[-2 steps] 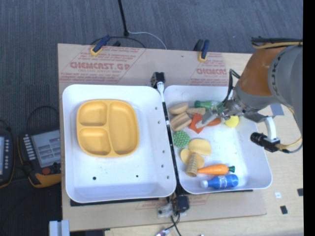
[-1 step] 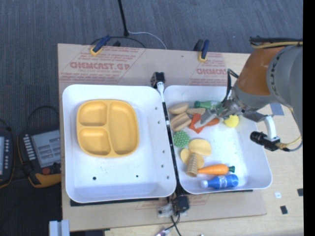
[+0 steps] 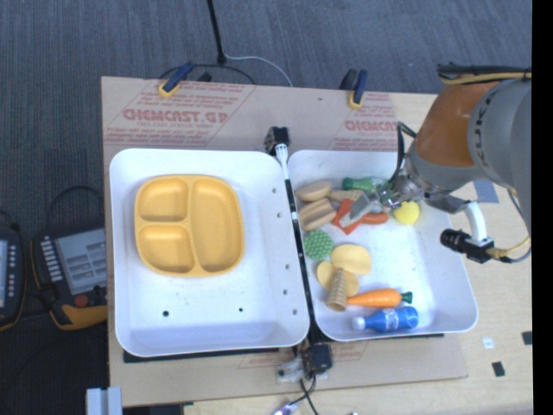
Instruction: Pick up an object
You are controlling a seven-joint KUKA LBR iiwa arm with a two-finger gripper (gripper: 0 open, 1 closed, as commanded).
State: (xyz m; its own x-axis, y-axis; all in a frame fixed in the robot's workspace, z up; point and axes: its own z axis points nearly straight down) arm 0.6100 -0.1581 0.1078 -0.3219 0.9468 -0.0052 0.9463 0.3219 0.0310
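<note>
The bench (image 3: 173,115) is covered by a brown board on which two white bins are set side by side. The left bin (image 3: 155,318) carries a yellow divided plate (image 3: 188,223); the right bin (image 3: 449,296) carries the toy foods from which one is to be picked.

The arm (image 3: 471,137) is reached in from the right, low over the far part of the right bin. The hand (image 3: 373,202) is seen with its fingers narrowly parted, tips down among the red-orange piece (image 3: 350,220), the green piece (image 3: 357,183) and the tan rolls (image 3: 314,202). Nothing is clearly seen between the fingers, so no hold can be claimed.

The step in hand is judged to be the closing on the red-orange piece. It would be done best if the tips were centred across its narrow width and lowered fully before closing, since a thin flat piece may slip out.

Room is tight here: the bin's far wall lies close behind and the centre divider (image 3: 294,232) is near on the left. A straight lift is favoured. More open floor is found near the yellow ball (image 3: 407,213). Toward the front lie the green disc (image 3: 318,245), mushroom (image 3: 342,275), carrot (image 3: 378,298) and blue bottle (image 3: 387,320), well apart from the hand.
</note>
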